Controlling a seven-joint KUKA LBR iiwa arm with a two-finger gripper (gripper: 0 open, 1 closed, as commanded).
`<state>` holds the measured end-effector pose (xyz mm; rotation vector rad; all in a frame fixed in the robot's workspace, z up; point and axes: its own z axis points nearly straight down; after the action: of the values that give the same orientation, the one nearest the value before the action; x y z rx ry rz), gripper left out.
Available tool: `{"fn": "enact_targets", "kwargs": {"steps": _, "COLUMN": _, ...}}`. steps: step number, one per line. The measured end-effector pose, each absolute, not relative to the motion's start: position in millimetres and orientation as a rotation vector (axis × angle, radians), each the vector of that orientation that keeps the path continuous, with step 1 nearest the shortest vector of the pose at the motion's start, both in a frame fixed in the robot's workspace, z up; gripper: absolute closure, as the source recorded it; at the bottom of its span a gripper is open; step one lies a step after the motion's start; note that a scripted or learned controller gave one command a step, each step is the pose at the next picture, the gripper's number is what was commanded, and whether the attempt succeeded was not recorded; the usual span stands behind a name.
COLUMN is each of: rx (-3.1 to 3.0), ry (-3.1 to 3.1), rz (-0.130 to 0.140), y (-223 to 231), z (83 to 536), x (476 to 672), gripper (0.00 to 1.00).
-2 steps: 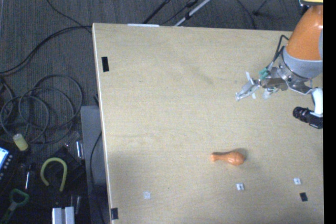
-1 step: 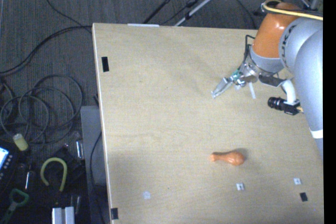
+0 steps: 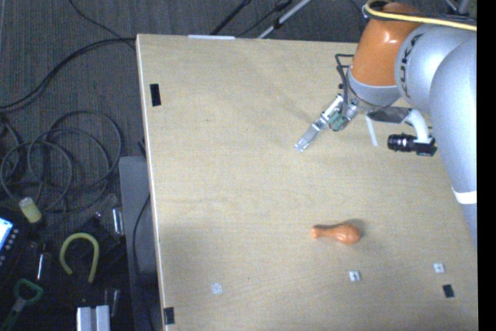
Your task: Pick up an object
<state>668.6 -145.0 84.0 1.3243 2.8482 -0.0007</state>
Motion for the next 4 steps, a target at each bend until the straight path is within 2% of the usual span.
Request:
{"fn": "enact_targets", "kwargs": {"steps": 1, "rx": 1.325, "ry": 2.846, "rz": 0.005, "y": -144.0, "z": 93.6, "x": 669.2, "gripper": 1.0}}
{"fn": "enact_targets", "kwargs": {"steps": 2, "rx": 1.492, "ry": 2.765, "rz": 0.003, "y": -5.4, "z": 183.7, "x": 660.5, "gripper": 1.0}}
{"fn": "enact_targets", "kwargs": {"steps": 3, "rx": 1.884, "ry": 2.512, "rz": -0.004, "y": -77.8, "z": 224.3, "x": 633.9, "gripper": 1.0}}
{"fn": "enact_targets", "kwargs": {"steps": 4, "rx": 1.929, "ry": 2.479, "rz": -0.003, "y": -119.4, "z": 231.3, "x": 658.4, "gripper": 1.0}}
